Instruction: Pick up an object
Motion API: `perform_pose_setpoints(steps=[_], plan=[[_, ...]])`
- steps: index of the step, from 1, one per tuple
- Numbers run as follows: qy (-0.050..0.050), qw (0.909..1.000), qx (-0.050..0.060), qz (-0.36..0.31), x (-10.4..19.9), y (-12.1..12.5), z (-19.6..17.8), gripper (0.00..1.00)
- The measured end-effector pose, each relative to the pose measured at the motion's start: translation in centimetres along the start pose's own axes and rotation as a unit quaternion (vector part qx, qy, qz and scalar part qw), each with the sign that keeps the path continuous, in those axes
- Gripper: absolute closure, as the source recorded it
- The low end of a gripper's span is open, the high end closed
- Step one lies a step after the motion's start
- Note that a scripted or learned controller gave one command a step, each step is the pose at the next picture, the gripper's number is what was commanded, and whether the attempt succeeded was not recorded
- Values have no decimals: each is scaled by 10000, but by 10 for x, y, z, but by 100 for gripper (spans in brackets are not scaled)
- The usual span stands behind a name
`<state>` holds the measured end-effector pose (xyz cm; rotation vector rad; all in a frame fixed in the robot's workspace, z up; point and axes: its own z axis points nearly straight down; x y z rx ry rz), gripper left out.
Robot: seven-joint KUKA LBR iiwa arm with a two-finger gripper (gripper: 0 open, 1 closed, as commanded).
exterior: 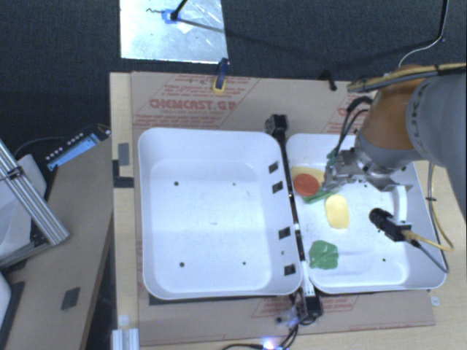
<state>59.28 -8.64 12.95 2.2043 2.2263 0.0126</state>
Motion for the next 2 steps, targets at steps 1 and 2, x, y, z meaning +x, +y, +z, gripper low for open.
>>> perform_pose_setpoints(steps=[1, 2], plan=[[2, 10000, 48, 36, -3, -5, 3, 0], [8, 9999, 87, 60, -29, -74, 46, 0]])
